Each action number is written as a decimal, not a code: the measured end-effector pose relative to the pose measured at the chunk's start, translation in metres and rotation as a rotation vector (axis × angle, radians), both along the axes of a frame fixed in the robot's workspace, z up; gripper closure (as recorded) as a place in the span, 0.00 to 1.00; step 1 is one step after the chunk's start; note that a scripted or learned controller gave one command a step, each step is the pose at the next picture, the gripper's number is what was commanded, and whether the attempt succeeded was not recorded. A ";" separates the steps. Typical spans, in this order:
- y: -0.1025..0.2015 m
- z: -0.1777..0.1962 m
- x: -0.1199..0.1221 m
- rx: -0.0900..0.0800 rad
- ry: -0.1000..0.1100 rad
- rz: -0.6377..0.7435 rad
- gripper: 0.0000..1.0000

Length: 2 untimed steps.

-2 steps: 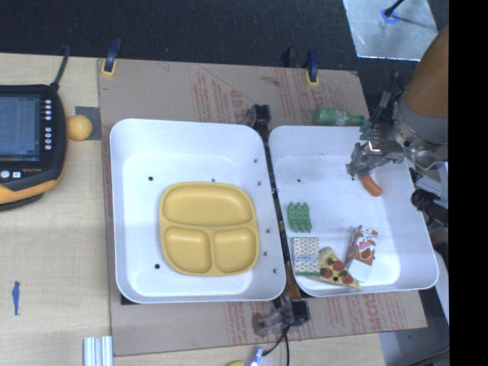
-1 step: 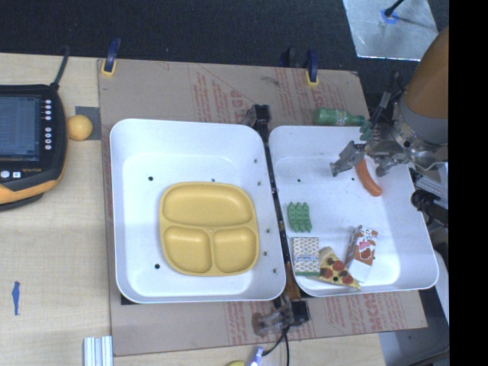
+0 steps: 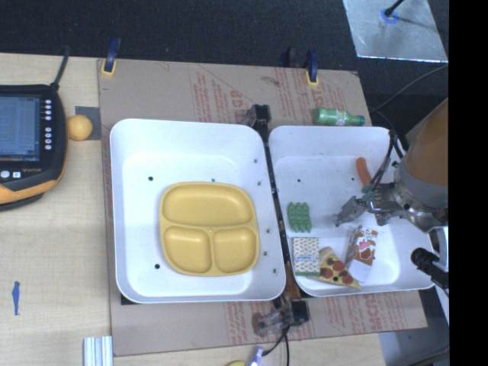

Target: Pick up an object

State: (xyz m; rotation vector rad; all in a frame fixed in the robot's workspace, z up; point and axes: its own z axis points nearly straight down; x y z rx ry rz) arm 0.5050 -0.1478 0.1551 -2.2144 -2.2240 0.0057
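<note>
The right bin (image 3: 328, 145) holds several small items: a green studded block (image 3: 299, 216), a checkered cracker card (image 3: 305, 254), a pizza slice (image 3: 336, 269), a red-and-white packet (image 3: 367, 248) and an orange sausage (image 3: 363, 170). My gripper (image 3: 347, 235) hangs low over the right half of this bin, reaching in from the right. Its fingers are spread open, one pointing left and one pointing down beside the packet. Nothing sits between them. The grey wrist (image 3: 396, 204) hides part of the bin's right side.
The left bin (image 3: 130, 204) carries a yellow divided plate (image 3: 208, 227). A green bottle (image 3: 339, 117) lies on the cardboard behind the right bin. A yellow ball (image 3: 79, 126) and a teach pendant (image 3: 27, 147) rest at the far left.
</note>
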 end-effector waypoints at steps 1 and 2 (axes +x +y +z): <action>-0.054 -0.016 0.051 0.000 -0.003 -0.002 0.00; -0.063 0.004 0.120 0.001 -0.005 -0.002 0.00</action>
